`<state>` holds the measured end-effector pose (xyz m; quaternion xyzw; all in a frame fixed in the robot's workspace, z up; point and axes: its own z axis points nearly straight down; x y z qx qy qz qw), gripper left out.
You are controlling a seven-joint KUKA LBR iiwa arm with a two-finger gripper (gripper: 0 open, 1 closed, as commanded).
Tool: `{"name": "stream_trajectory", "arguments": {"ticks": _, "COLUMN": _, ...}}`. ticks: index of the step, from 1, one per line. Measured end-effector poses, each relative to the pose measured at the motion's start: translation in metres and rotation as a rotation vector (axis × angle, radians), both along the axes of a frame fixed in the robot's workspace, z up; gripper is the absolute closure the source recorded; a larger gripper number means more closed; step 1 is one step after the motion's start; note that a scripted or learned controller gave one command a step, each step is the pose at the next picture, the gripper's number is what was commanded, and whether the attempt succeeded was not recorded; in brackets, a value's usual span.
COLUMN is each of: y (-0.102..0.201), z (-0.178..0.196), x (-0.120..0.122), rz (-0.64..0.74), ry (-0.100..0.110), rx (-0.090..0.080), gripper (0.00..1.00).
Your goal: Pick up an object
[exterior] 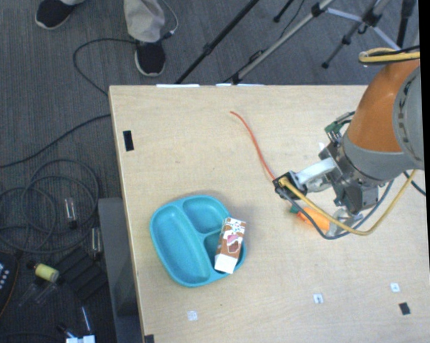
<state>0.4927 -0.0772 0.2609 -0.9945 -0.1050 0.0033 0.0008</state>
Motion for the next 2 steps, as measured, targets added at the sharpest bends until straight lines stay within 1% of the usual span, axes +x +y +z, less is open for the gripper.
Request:
{"name": "stream_trajectory", "arguments": {"ticks": 1, "y": 0.096, "z": -0.079, "x": 0.030, "rz": 0.085, "ry": 0.000, "rx": 0.000, "gripper": 0.00}}
{"name": "stream_trajectory", "arguments": {"ticks": 2, "y": 0.044, "z": 0.083, "x": -0.008, "rz": 0.276, "ry": -0.004, "rx": -0.002, "gripper": 0.00}}
